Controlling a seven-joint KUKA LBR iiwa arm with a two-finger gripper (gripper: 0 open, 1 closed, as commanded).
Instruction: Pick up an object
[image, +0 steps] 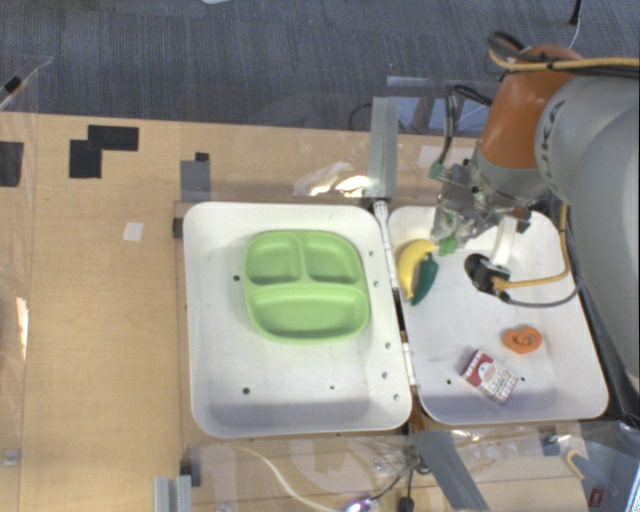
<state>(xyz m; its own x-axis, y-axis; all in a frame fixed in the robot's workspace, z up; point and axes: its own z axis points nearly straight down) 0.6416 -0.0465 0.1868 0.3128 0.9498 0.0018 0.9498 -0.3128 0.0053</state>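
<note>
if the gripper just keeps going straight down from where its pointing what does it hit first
Probably the banana at the right bin's left edge: the gripper hangs just beside it. Depth is unclear, so it may meet bare floor instead.

No text, brand, number or sign can be read anywhere. The small red and white packet (490, 375), lying near the front of the right bin (560, 390), carries printing on its pale face, but the marks are too small and blurred to make out as letters or figures. The black blocks (100, 148) at the far left of the worktop (90, 330) are plain shapes with no writing on them. The small pale square (133, 232) further in on the worktop shows nothing legible either.
</note>
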